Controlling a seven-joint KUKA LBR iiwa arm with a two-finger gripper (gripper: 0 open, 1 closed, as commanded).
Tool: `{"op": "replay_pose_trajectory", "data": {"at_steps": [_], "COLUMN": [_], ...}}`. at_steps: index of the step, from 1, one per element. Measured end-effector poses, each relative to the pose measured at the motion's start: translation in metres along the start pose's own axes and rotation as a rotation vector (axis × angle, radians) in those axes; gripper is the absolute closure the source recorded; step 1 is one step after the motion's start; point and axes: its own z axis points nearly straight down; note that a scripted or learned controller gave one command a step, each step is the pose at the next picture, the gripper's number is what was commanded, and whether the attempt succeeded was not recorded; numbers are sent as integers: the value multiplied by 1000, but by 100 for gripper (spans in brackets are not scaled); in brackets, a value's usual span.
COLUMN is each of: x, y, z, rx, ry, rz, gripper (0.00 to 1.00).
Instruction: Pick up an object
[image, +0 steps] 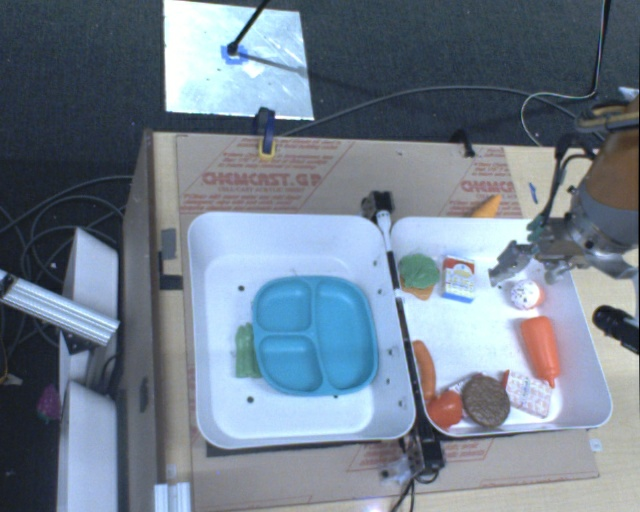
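My gripper (530, 268) hangs over the back right part of the right bin (590, 400), its fingers apart and nothing between them. Just in front of it lies a small white round object with red marks (524, 294). An orange carrot (541, 346) lies nearer the front. To the left of the gripper stand a small red and blue carton (459, 278) and a green and tan toy (419, 274). At the bin's front lie a brown round cookie (486, 400), a red tomato (446, 408), a patterned packet (529, 393) and an orange sausage (424, 368).
The left bin (215, 400) holds a blue divided plate (314, 333) with a green piece (245, 351) at its left side. An orange piece (486, 207) lies on the board behind the right bin. Cables run along the bench's back.
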Motion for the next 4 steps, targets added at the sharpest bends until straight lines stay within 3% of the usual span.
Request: {"op": "replay_pose_trajectory", "data": {"at_steps": [1,2,3,4], "x": [23,-43,26,-2], "y": [35,2,50,10], "z": [111,160,127,160], "rx": [3,2,-2,1], "ry": [1,-1,1,-1], "rz": [0,3,-2,2], "gripper": [0,0,0,0]}}
